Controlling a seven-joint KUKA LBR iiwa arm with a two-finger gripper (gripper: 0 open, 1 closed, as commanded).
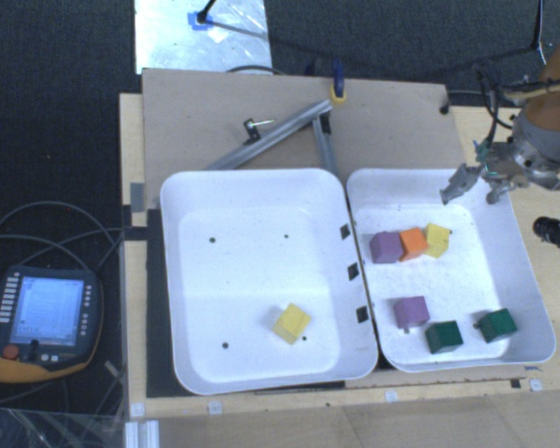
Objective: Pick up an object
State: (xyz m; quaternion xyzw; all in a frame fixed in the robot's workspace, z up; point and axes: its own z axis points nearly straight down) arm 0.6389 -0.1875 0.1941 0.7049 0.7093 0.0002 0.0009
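From the overhead camera I see the arm [551,110] reaching in from the right, its orange band just above the wrist, with the gripper [476,185] hanging over the upper right corner of the right bin [532,287]. Its two fingers [455,184] are spread apart with nothing between them, so I read the hand as open and holding nothing. Below it in the same bin sit three blocks in a touching row: a purple block [385,247], an orange block [413,243] and a yellow block [437,239], all well short of the fingertips. Lower in that bin I see a second purple block [411,311], and near the front wall two dark green blocks, one [442,336] just beside the purple one and the other [496,324] further right. The left bin [182,250] holds a single yellow cube [291,323], tilted, toward its lower middle. Behind the bins a grey metal bar [271,135] lies at a slant on the brown board [392,119]. Off the bench to the left, on the dark floor, rests the teach pendant [42,320] with its cable looped around it.
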